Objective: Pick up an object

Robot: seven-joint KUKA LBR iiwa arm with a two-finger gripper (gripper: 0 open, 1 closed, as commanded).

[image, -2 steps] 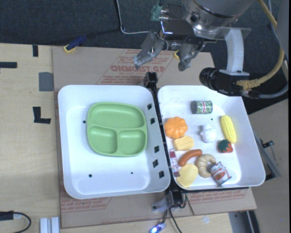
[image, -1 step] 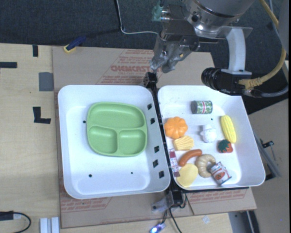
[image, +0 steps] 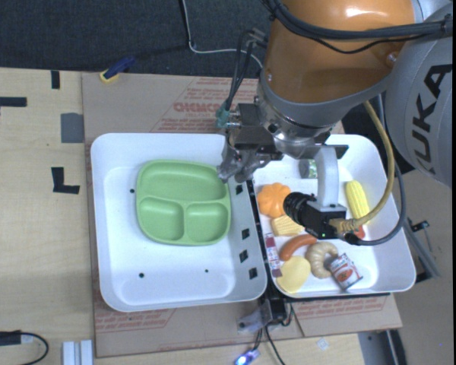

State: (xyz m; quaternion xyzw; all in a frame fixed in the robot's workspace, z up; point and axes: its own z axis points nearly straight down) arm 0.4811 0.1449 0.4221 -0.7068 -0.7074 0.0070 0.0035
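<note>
Nearest to me, in the right bin (image: 395, 276), a small can (image: 344, 271), a pale lemon-like piece (image: 293, 274), a sausage (image: 297, 245) and a knobbly beige toy (image: 320, 255) are lying close together, with a corn cob (image: 356, 198) and an orange pumpkin-like toy (image: 273, 198) just behind them. In the left bin (image: 114, 226) a green divided plate (image: 183, 202) is sitting alone. Further back, the gripper (image: 235, 169) is hanging over the wall between the bins, just beside the plate's right edge, and I cannot tell how it is set.

"KUKA", partly cut off, on arm (image: 433, 120); cardboard print unreadable.
</note>
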